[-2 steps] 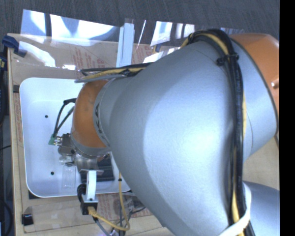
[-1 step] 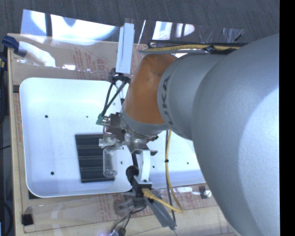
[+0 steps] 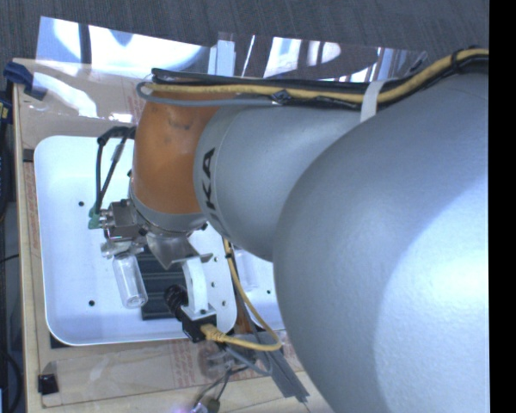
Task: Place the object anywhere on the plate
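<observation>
- The only candidate for the object is a clear, tube-like piece (image 3: 131, 284) lying in the white bin (image 3: 60, 231), toward its near edge. I cannot tell whether it is a loose thing or part of the tool.
- The gripper (image 3: 150, 269) hangs over the same part of the bin, just beside that clear piece and perhaps touching it. Whether it is spread or pressed together I cannot tell, as the wrist hardware covers its tip.
- A black ribbed block (image 3: 159, 295) and a white bracket (image 3: 208, 292) sit under the wrist, over the bin's near right corner.
- The orange band (image 3: 168, 162) stands above the bin's right half.
- The grey arm (image 3: 370, 231) hides everything to the right of the bin, and the frame cuts it off.
- Black and yellow cables (image 3: 327, 89) run along the arm beyond the bin's far edge.
- The wooden bench (image 3: 112, 368) shows along the bin's near side.
</observation>
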`<state>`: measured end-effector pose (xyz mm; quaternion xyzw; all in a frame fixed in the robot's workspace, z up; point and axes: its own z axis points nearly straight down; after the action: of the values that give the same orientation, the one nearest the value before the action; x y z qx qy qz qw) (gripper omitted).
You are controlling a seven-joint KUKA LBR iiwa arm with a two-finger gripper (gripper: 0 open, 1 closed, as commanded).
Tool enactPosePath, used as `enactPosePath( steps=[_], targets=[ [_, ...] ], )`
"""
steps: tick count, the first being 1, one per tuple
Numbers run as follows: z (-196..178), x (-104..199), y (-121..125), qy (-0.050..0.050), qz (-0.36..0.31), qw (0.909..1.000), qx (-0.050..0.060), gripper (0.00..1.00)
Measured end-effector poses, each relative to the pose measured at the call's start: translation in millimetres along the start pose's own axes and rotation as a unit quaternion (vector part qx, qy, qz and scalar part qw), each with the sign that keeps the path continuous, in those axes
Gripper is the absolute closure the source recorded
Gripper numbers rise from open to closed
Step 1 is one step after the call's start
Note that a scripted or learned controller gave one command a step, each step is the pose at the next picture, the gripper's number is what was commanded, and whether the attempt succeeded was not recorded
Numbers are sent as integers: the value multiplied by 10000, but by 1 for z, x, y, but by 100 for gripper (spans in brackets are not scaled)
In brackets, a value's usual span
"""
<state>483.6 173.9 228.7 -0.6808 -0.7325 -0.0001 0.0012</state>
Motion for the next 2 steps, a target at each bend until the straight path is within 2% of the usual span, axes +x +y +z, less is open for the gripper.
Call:
enactPosePath(
  steps=[1,2],
  targets=[
    [19,-44,-11,-2,-307,9995,13,100],
    [38,-97,40,-12,-1248,9922,10,100]
  ],
)
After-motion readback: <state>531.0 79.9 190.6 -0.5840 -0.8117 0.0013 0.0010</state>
